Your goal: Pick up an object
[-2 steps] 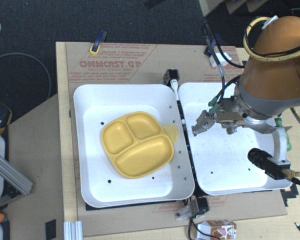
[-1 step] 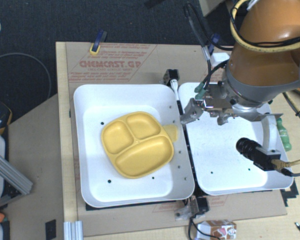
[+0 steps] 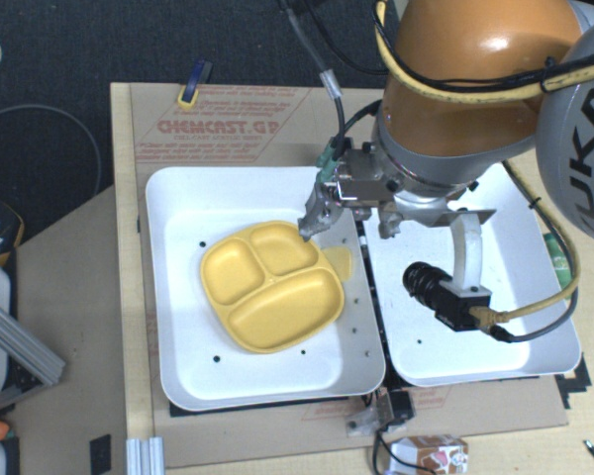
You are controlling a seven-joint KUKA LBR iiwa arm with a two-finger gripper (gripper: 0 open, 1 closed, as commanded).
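Down at the divider between the bins, the gripper (image 3: 315, 221) hovered by the upper right rim of the yellow tray (image 3: 270, 285) — whether it gripped or merely touched that rim could not be told from above. That tray, a smooth, glossy plastic piece with rounded corners and three shallow compartments, lay flat in the left bin (image 3: 173, 265) — its long axis slanted from upper left down to lower right.

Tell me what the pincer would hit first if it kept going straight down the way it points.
Most likely the far right rim of the yellow divided tray in the left bin; the pincer points down at that edge. Depth is unclear, so it might land on bin floor beside it.
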